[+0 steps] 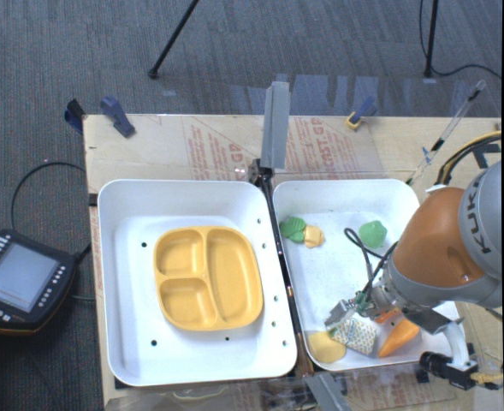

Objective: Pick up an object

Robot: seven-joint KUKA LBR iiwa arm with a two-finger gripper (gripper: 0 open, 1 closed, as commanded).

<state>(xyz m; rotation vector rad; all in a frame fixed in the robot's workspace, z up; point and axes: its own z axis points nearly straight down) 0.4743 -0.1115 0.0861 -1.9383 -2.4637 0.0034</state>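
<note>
My gripper (pixel 351 312) is low in the right bin (pixel 337 192), near its front right part, under the orange-banded wrist. It sits just above a pale speckled block (pixel 359 336). An orange carrot-shaped piece (pixel 399 339) lies to the right of the block, and a flat yellow piece (pixel 326 347) lies at its left by the bin's front rim. Farther back lie a green piece (pixel 293 228), a small yellow piece (pixel 312 237) touching it, and another green piece (pixel 372 233). The arm hides part of the bin's right side.
The left bin (pixel 123 229) holds a yellow three-compartment plate (pixel 207 278). A grey post (pixel 275 127) stands behind the seam between the bins. A black cable (pixel 364 251) loops over the right bin. A pendant (pixel 16 281) lies off the bench at left.
</note>
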